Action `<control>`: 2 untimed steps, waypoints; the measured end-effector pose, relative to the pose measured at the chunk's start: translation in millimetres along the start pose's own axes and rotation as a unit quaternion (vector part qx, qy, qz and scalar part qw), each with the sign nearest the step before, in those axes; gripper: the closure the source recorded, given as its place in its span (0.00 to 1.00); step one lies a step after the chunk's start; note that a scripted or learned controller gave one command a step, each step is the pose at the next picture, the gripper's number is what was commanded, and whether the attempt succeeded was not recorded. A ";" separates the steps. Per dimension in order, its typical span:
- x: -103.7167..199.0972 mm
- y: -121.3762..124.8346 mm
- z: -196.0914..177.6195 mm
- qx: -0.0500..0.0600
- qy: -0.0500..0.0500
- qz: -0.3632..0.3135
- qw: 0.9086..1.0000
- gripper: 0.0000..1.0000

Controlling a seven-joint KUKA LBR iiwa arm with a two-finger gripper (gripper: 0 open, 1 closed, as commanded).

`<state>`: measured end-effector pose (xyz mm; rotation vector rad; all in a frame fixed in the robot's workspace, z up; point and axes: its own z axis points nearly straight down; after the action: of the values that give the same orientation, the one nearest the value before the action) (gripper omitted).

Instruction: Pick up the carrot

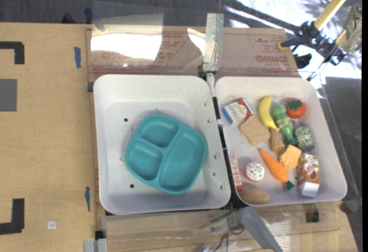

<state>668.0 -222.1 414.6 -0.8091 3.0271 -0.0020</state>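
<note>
**Crowded carrot, risky pick**

The carrot (275, 165) lies flat and slantwise in the right bin (332, 147), its green tip towards the milk carton (309, 175). It touches the cheese wedge (290, 156) and sits just beside the cupcake (255, 171). A descent could well catch a neighbour instead, or pinch the tapered body so that it slips out. The arm's pose and how far the fingers are open cannot be told.
</note>
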 end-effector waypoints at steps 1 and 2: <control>-2.3 0.2 -15.9 0.005 -0.007 0.001 1.000 1.00; -4.2 0.3 -29.5 0.008 -0.013 0.001 1.000 1.00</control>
<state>671.3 -219.7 444.2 -0.7976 3.0004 -0.0168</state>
